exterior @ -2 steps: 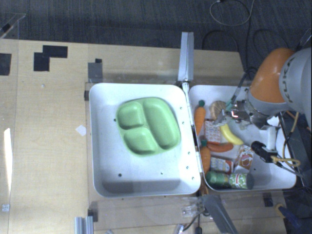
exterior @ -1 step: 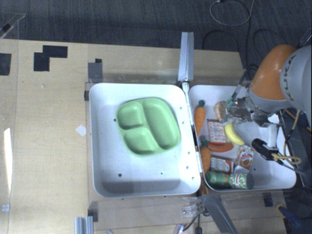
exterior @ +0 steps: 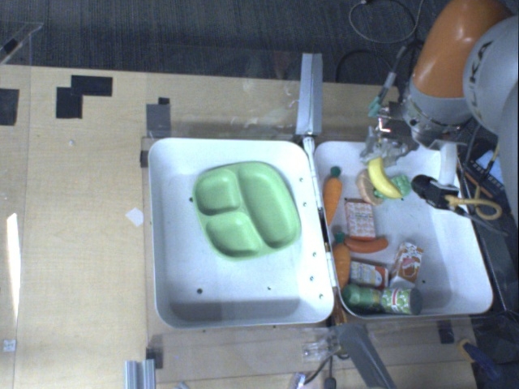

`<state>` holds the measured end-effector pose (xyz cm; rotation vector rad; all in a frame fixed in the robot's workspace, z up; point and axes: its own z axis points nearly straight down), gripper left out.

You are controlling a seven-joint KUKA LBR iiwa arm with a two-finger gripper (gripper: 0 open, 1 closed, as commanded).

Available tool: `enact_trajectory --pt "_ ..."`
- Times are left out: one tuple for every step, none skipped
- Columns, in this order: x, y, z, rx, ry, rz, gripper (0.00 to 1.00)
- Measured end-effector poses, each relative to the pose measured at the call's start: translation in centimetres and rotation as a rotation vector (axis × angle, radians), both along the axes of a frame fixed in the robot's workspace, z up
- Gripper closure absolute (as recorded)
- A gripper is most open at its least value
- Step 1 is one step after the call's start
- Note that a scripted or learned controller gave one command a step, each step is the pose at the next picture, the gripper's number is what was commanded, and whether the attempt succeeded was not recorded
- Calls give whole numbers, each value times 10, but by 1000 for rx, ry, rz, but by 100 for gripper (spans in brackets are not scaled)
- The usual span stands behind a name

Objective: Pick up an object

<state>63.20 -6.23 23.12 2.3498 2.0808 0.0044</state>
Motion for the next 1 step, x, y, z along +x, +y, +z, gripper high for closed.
enact_trajectory --pt "-23 -17 -9 0 6 -358 100"
